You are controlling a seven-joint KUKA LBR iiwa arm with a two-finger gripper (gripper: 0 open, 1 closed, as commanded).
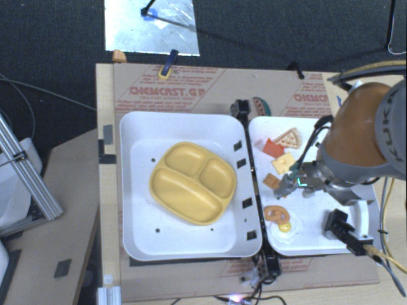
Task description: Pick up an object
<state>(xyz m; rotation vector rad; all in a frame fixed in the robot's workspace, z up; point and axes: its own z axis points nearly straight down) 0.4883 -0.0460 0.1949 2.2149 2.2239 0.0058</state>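
Arm [359, 132]: reaches in from 3 o'clock and covers the right half of the right bin [311, 235].

Left bin [137, 189]: holds a yellow plate [194, 182] with compartments, lying centred. No small items in it.

Right bin: all the candidates sit in its left half.
- Wedge [289, 137] at 12 o'clock, with a red piece [273, 148] just beside it at its 8.
- Cheese [283, 162] below those.
- Cracker [272, 182] at 9 o'clock, near the wall.
- Pretzel [276, 213] and egg [285, 227] at 7, touching or nearly so.

Gripper [289, 186]: low over the bin, just beside the cracker at its 3 o'clock and just below the cheese. I cannot tell whether it is released or clenched, since the wrist blocks the tip. Nothing is seen held.

Likely target (judgement): the cracker, otherwise the cheese.

Risks:
- The cracker looks thin and flat. A close that lands beside it rather than around it would come up empty.
- Cracker and cheese lie close together, so a descent between them could nudge one aside or pinch both edges and drop them.
- The cracker is near the bin wall, so a push toward 9 o'clock could wedge it against that wall.
- The occluded tip means a miss would be hard to confirm from above.
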